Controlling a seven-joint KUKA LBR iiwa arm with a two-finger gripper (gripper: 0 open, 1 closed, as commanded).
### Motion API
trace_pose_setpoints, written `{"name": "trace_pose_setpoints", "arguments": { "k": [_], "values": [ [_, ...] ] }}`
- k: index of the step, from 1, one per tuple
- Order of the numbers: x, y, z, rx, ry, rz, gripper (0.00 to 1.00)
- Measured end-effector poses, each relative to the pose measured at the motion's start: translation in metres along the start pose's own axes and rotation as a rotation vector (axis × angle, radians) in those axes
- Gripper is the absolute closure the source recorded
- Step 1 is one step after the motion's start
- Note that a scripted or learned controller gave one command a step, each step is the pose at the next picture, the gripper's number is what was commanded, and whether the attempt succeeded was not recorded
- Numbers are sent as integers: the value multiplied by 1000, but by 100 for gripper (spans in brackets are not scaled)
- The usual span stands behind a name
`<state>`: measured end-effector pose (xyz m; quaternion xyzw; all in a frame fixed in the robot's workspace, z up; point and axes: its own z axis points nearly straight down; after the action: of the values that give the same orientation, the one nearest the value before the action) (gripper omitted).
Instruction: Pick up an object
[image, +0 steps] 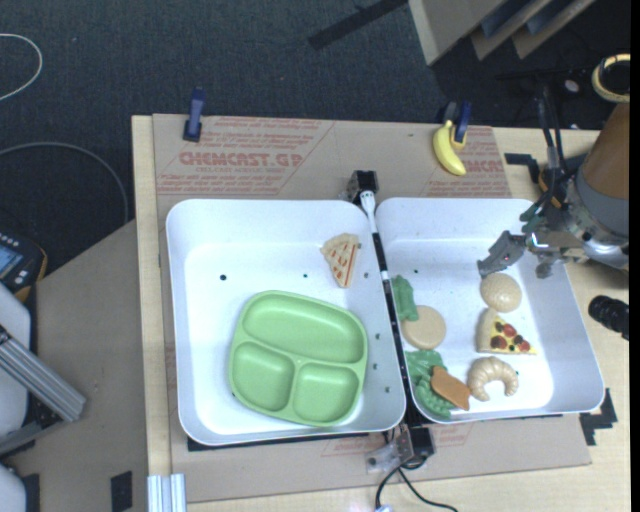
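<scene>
The fingers (520, 250) are hanging spread and empty at eleven o'clock of the egg (501, 292) in the right bin (580, 340), so they should be centring over it before dropping.

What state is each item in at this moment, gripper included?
Gripper: over the right bin, nothing between its fingers.
Divided green plate: flat in the left bin, compartments bare.
Waffle wedge: lying in the left bin.
Pizza slice: lying flat.
Croissant: lying beside the pizza slice.
Banana: on the board outside both bins.
</scene>
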<state>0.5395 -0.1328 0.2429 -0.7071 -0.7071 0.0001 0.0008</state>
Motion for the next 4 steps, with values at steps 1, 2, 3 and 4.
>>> {"name": "trace_pose_setpoints", "arguments": {
  "k": [1,2,3,4],
  "values": [
    [77,-63,-73,-2,0,-5,0],
    [74,-59,-82,-5,-2,-1,100],
    [-12,-61,-68,-1,-4,9,100],
    [-76,-62,7,5,0,6,100]
  ]
}}
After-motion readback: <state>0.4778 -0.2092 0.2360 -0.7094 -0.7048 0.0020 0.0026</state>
